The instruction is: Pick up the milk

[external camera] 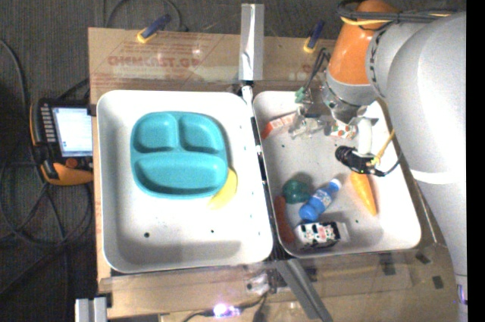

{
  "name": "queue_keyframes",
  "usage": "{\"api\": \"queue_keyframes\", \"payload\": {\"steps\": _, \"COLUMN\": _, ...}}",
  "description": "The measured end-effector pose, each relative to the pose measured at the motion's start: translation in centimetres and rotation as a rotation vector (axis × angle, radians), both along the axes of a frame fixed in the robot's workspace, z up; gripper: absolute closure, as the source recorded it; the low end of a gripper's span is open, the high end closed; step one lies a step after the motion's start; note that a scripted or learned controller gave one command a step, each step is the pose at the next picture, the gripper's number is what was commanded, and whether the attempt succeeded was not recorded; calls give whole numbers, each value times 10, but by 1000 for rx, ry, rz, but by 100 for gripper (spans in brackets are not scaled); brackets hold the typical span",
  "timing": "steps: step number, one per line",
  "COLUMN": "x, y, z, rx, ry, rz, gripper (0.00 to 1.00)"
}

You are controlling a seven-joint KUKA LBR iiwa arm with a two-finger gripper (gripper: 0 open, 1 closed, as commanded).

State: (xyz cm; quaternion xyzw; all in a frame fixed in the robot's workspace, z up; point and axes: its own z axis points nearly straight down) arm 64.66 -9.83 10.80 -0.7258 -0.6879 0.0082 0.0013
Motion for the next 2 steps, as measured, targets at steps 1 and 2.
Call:
{"api": "queue_keyframes", "payload": {"steps": 1, "x": 0, "y": 0, "z": 0, "rx": -1, "ry": 0, "rz": 0, "gripper": 0}}
{"api": "queue_keyframes", "payload": {"steps": 2, "x": 6, "y": 47, "z": 75, "rx": 6, "ry": -11, "rz": -191, "gripper": 0}}
